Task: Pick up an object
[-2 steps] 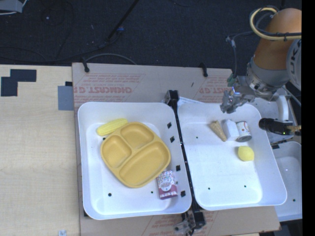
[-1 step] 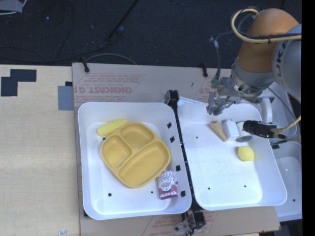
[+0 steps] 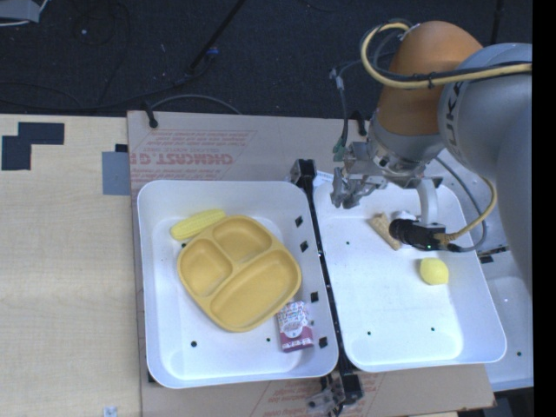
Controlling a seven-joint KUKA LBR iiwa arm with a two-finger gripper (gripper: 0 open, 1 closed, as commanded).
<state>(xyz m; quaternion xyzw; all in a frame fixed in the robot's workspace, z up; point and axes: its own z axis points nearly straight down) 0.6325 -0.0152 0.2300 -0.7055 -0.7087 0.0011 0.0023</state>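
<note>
Claw (image 3: 346, 196) over right bin (image 3: 408, 337) | yellow ball (image 3: 433, 271) well apart, seemingly ungrasped

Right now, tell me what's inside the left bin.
The left bin holds a yellow divided plate, a yellow corn cob at its far edge, and a small red packet beside its near edge. Anything beneath the plate is hidden.

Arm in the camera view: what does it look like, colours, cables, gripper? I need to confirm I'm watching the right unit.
The arm is grey with smooth rounded casings and a bulbous orange band above the wrist. A yellowish hose loops around that band, and thin dark cables trail along the wrist. The gripper is a small grey metal assembly.
</note>
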